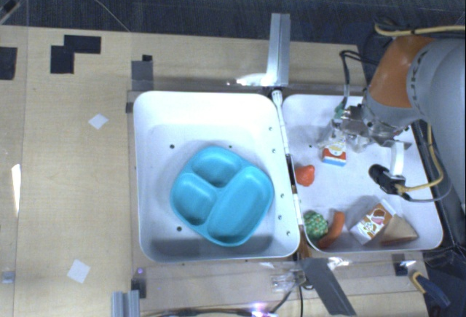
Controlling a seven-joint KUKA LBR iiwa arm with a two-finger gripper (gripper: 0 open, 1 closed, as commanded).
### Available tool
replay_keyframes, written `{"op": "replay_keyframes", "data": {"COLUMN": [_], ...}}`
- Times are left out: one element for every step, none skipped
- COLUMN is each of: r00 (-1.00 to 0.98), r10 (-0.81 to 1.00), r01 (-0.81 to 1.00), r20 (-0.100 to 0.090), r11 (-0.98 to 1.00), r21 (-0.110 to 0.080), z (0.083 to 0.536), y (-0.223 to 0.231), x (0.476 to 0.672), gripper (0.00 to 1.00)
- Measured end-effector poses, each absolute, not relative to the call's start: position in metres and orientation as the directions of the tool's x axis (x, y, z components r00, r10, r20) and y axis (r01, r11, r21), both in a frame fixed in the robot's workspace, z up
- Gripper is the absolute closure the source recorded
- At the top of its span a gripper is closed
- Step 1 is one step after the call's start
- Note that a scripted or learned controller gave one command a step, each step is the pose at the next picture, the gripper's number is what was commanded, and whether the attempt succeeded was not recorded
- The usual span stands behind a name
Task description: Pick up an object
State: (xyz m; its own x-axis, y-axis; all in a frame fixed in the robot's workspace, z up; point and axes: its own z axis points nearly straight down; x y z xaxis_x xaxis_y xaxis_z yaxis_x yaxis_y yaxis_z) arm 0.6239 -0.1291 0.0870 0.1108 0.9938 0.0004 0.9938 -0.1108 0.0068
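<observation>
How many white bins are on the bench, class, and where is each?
2. The left bin holds a blue divided tray; the right bin sits against it, holding small items, under the arm.

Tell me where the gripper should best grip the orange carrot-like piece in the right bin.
Probably across the narrow middle of the carrot-like piece, coming straight down. It lies slanted, its lower end against the green item and the bin wall, so the fingers should close across its width, away from those neighbours.

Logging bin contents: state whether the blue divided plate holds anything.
Empty. The blue divided plate in the left bin shows bare blue in all three compartments, nothing lying in them.
</observation>
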Motion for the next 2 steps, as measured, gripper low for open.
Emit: {"op": "replay_keyframes", "data": {"r00": [0.107,0.138], "r10": [0.994,0.990], "r01": [0.994,0.990], "r20": [0.000,0.001], "r11": [-0.107,-0.138], "r21": [0.013,0.005], "z": [0.100,0.186], "y": [-0.128,-0.058], "x": [0.626,0.645], "gripper": [1.00,1.00]}}
